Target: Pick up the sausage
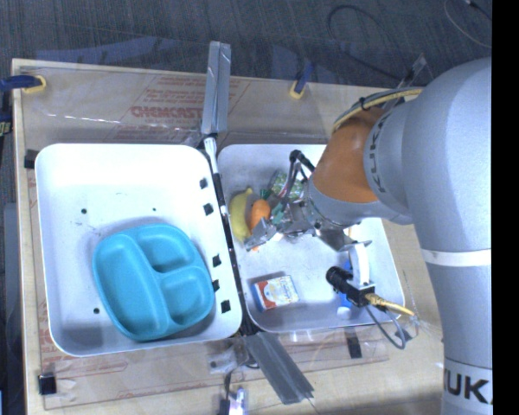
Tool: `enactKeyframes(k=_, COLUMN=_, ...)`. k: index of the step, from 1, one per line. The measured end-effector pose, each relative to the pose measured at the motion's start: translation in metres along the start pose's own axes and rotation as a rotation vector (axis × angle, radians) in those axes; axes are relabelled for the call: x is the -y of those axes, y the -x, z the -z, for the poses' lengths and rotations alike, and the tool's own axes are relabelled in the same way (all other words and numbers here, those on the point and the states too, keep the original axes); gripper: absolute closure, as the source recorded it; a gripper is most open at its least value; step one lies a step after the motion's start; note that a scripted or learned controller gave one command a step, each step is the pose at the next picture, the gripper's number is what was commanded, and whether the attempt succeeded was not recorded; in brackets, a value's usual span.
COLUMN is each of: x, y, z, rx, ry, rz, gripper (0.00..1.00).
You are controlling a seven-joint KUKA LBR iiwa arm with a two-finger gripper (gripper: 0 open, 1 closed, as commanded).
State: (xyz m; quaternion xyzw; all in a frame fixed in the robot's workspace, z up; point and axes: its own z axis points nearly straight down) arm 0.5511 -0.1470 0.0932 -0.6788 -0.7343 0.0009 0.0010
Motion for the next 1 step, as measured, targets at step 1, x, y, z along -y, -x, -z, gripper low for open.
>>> enactKeyframes(k=1, x=0.0002, y=-0.0001, z=0.0093, rx=0.0, ry=-0.002, rz=0.002, gripper=1.0)
